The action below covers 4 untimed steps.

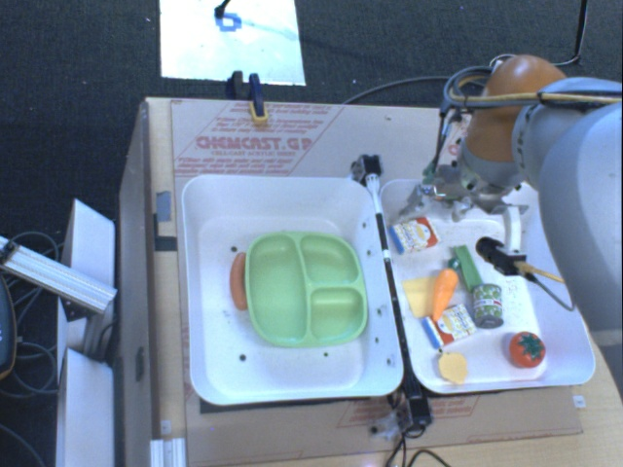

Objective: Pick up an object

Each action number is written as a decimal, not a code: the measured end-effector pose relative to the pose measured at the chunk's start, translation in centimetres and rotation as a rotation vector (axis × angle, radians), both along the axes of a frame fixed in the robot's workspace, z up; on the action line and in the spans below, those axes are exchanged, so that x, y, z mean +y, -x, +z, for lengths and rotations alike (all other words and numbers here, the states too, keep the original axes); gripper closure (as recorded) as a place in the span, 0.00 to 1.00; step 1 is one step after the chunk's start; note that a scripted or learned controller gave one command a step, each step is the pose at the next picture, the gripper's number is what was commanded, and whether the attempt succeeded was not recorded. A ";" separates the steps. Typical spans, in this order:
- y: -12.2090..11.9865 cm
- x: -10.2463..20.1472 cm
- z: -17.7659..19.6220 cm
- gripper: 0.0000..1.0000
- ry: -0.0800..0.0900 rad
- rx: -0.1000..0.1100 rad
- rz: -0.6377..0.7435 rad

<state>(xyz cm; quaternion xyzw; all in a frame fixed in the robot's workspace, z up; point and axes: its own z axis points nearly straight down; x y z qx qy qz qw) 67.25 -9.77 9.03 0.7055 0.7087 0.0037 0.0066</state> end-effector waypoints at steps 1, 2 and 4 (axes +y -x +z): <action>0.0 -1.2 0.0 0.00 -0.004 0.001 -0.002; 0.3 0.8 -0.5 0.00 -0.003 0.010 0.000; 0.3 0.8 -0.5 0.00 -0.004 0.012 0.000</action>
